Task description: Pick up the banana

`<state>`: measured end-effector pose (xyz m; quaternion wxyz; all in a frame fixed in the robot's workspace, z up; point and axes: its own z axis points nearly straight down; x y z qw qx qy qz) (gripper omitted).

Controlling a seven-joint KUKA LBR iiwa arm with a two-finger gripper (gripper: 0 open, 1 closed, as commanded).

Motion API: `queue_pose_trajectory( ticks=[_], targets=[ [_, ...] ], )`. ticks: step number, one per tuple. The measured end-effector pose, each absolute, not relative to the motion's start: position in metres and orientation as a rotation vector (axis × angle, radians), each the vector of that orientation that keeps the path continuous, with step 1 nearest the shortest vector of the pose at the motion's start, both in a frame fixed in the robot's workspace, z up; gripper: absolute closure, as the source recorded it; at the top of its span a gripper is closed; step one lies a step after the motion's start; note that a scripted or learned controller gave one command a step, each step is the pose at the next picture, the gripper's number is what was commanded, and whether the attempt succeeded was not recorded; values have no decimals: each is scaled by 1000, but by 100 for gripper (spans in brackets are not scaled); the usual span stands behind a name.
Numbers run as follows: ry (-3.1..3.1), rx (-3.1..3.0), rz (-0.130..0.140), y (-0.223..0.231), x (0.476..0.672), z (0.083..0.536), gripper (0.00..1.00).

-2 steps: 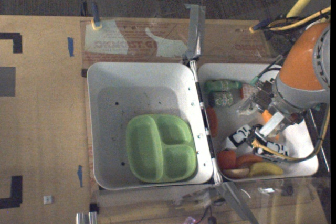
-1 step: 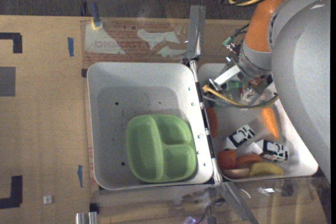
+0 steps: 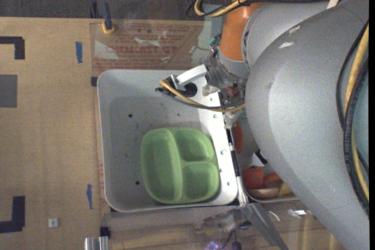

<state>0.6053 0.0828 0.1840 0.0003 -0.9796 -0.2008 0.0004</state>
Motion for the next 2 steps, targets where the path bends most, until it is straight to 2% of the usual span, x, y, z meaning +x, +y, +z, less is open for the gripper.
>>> queue_pose_trajectory(
  ticks=[1, 2],
  targets=[
    [-551, -3087, -16, 115, 557, 103, 0],
    [-683, -3065, 2, 140, 554, 139, 0]
  ],
)
